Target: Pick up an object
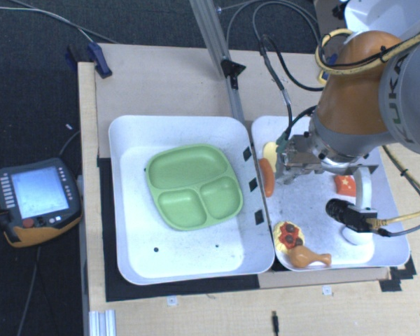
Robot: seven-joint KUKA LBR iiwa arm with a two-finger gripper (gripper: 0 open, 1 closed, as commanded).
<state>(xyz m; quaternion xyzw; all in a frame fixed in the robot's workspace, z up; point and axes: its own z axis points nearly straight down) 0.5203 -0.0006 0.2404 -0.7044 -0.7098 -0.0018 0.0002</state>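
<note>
My gripper (288, 168) hangs low over the left part of the right bin (315, 208), under the arm's orange band. Just to its left an orange sausage-shaped toy (267, 176) lies along the bin's left wall, with a yellow piece (269, 150) above it. A red-orange block (346, 184) lies to the gripper's right, partly under the arm. At the bin's front sit a pizza slice toy (288, 235) and a tan drumstick toy (311, 259). A white object (350, 234) rests at the front right. The wrist hides whatever is directly beneath the gripper.
The left bin (126, 187) holds a green divided plate (194, 186). A metal post (220, 54) slants in from the top to the wall between the bins. Black cables and a black fitting (350, 214) trail off the arm over the right bin.
</note>
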